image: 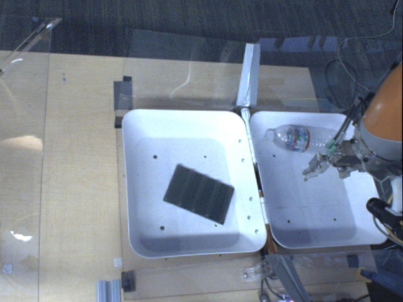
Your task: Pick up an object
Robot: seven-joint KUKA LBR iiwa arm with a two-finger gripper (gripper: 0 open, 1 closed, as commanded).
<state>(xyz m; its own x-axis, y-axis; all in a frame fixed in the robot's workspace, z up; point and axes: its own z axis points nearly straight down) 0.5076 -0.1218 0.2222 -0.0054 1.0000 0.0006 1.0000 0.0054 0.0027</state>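
End effector (326,165) hangs over my right white bin (315,228), fingers spread apart w/ nothing between them, just beside the clear plastic bottle (289,137). Dark ribbed rectangular pad (199,193) in left bin (189,241).

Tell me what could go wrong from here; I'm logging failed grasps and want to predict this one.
The clear plastic bottle lies on its side near the right bin's back wall; being round, it could roll or slip away if nudged. The gripper sits beside it, not over it, so closing now would likely catch nothing. The flat dark pad in the left bin offers little edge to grip.
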